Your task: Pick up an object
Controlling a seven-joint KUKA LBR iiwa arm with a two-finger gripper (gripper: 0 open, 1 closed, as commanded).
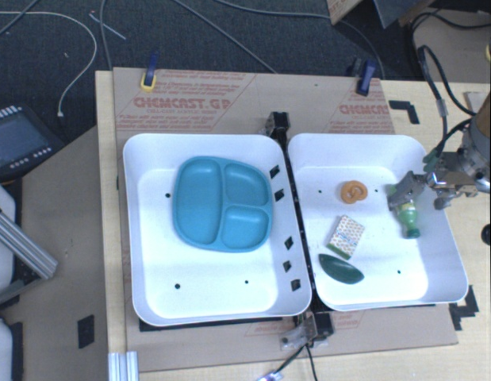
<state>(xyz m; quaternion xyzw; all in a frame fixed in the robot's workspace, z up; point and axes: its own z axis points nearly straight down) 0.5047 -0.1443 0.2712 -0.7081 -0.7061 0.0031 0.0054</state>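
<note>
End effector (420, 190) low over right bin (447, 280), at its right side; fingers spread, one at left, one at right, nothing clamped between them

Green object (408, 217) in right bin just below end effector, toward near edge, slightly left; long axis roughly upright in view

Judgement: short shift toward near edge, then descent

Orange coil (354, 191), patterned packet (347, 236), dark green piece (341, 269) lie farther left

There are 2 white bins on the bench, the left bin (142, 213) and the right bin (443, 268). The left holds 1 blue divided plate (223, 203). The right holds 4 things: 1 orange coil (354, 191), 1 patterned packet (347, 236), 1 dark green piece (341, 269), 1 green bottle (408, 216).
</note>
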